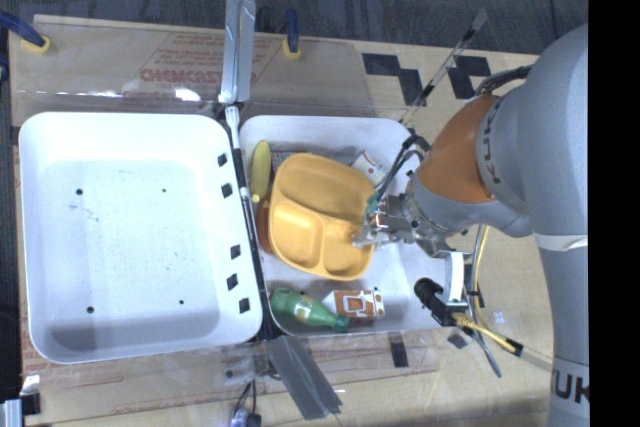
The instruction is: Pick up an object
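A yellow divided plate (312,215) lies tilted in the middle of the right bin (330,127). My gripper (370,223) is low in that bin at the plate's right edge, touching or just over its rim. A green bottle (305,309) lies on its side at the bin's front, with a small orange and white pack (360,303) just to its right. A yellow-green banana-shaped piece (261,170) stands along the bin's left wall. A brown object (263,227) peeks out from under the plate's left side.
The left bin (120,235) sits beside the right one, parted from it by a ridge with black clips (238,235). The grey arm with its orange band (455,165) covers the right bin's right side. Cables and tools (470,315) lie at the front right.
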You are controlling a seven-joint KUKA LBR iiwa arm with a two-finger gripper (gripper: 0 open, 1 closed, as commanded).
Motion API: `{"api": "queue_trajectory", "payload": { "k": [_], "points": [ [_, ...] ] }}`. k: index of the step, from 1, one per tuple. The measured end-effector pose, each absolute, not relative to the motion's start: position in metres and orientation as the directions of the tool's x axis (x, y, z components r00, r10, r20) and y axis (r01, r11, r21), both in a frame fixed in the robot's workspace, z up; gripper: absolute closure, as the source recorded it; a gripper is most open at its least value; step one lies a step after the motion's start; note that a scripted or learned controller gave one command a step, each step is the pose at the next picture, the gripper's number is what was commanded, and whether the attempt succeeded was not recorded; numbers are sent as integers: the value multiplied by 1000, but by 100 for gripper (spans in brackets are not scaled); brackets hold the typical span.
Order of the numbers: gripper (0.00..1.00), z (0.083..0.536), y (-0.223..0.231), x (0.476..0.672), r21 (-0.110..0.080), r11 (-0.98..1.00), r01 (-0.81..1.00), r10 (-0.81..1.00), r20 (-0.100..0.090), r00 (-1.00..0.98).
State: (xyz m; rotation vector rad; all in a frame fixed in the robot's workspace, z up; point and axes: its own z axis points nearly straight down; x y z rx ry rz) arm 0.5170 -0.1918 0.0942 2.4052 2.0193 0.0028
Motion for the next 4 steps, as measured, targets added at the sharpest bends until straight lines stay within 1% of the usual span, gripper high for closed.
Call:
{"api": "queue_trajectory", "payload": {
  "k": [1, 2, 3, 4],
  "points": [
    [0, 94, -192, 517, 2, -173, 985, 985, 0, 173],
    [0, 94, -199, 579, 2, 113, 994, 994, -1, -113],
    [0, 113, -206, 542, -5, 9, 1000, 1000, 2, -9],
    [0, 93, -199, 577, -2, -91, 996, 996, -1, 91]
  ]
}}
